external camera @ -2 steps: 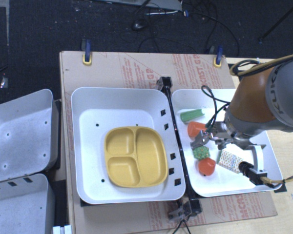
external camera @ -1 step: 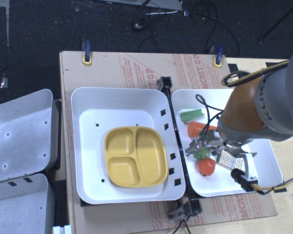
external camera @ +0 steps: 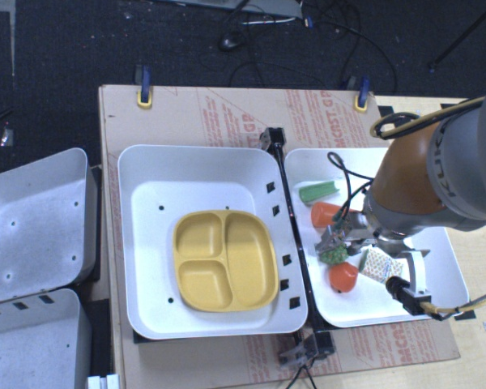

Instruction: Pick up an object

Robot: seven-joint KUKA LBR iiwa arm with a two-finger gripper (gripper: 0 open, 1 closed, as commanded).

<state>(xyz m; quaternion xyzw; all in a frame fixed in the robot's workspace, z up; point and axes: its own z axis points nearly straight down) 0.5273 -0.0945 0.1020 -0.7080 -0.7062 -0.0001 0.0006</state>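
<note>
A: Toys were seen scattered in the right bin (external camera: pixel 445 294), with the gripper (external camera: pixel 338 241) lowered among them near that bin's left wall.

B: Which toys were counted there?

A: 5 were made out: a green piece (external camera: pixel 317 190) toward the back, a red piece (external camera: pixel 324 213) just in front of it, a dark green leafy piece (external camera: pixel 334 255) right at the gripper, a red-orange ball (external camera: pixel 343 277) nearer the front, and a patterned white packet (external camera: pixel 377 263) beside the ball.

B: How were the jaws set?

A: That could not be told; the wrist and cables were in the way, and nothing was clearly seen gripped.

B: And the left bin (external camera: pixel 138 217)?

A: A yellow plate (external camera: pixel 225 260) with 3 compartments was found lying flat in its middle, well apart from the arm (external camera: pixel 437 177).
</note>
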